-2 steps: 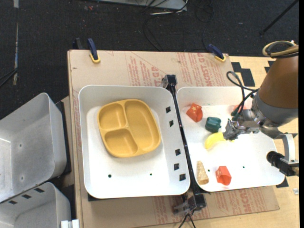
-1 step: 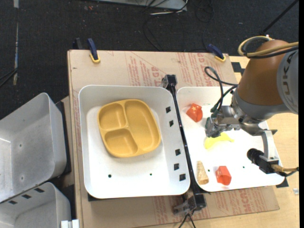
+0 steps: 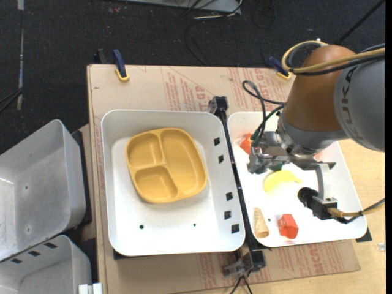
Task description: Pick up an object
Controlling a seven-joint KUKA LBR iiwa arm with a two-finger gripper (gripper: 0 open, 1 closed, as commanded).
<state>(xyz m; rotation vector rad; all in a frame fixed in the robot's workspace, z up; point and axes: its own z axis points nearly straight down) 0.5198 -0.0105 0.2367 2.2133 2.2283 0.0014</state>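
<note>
Yellow divided plate (image 3: pixel 165 164), one cone (image 3: pixel 261 223), one red block (image 3: pixel 288 226), one banana (image 3: pixel 280 180)

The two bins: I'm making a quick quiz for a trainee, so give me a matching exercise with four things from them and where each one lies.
Things:
1. yellow divided plate
2. red block
3. ice cream cone
4. yellow banana-shaped piece

Places:
A. right bin, near its front-left corner
B. right bin, just below the gripper
C. left bin, toward its middle
D. right bin, near the front edge, just right of the cone

Pairs: 1-C, 2-D, 3-A, 4-B
</note>
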